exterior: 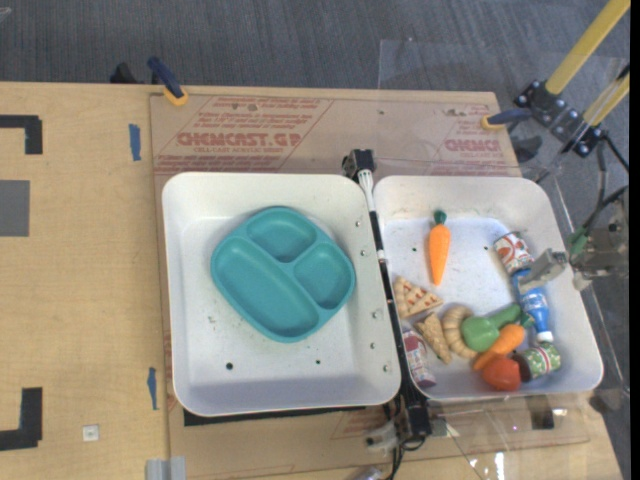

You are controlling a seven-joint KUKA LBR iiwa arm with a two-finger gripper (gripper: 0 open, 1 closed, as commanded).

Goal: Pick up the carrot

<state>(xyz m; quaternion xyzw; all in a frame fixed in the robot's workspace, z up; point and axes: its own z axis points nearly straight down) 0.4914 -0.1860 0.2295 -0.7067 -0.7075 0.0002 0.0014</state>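
The carrot [439,250] is orange with a green top and lies alone in the upper middle of the right bin [470,200]. Its green end points to the back and bare white floor surrounds it. A grey piece that looks like my gripper [556,262] hangs over the right rim of that bin, well to the right of the carrot and beside a red-and-white can [512,251]. Nothing shows between its fingers.
A pile fills the right bin's near corner: a pizza slice [411,295], a tan peanut shape [450,330], a green pepper [488,326], a small orange piece [509,339], a red tomato [500,372] and a blue bottle [536,310]. A teal divided plate [283,273] lies in the left bin [190,298].
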